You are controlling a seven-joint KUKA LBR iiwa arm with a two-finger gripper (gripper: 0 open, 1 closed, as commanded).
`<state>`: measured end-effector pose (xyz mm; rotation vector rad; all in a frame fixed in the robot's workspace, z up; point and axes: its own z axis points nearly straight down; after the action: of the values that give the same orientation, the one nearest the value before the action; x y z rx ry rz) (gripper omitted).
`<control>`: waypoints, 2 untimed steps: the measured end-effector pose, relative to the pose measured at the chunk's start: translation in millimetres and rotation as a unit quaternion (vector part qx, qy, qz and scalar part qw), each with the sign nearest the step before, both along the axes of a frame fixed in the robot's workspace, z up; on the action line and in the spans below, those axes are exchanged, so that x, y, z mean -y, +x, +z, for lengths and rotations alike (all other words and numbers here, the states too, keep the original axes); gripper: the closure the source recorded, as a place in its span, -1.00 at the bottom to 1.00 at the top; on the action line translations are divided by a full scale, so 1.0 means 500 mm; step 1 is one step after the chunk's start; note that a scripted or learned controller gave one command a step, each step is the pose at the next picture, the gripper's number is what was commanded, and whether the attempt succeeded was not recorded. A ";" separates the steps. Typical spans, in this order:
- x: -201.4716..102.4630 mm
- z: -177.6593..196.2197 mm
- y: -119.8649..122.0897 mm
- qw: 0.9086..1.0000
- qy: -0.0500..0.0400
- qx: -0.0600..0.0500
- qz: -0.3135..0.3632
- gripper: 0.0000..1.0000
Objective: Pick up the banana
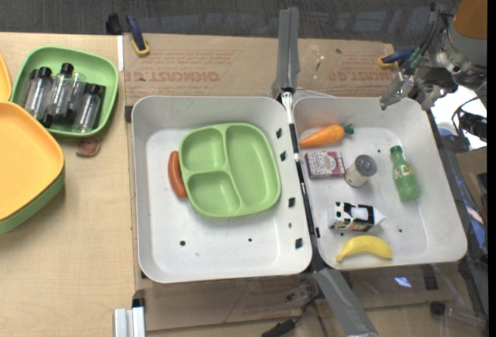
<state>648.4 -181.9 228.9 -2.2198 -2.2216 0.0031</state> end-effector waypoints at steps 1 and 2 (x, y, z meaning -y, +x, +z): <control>0.000 0.017 0.001 1.000 -0.001 0.000 0.001 1.00; 0.026 -0.055 -0.107 0.997 0.000 0.000 0.075 1.00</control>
<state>594.9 -195.1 201.5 -2.0464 -2.3825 0.0022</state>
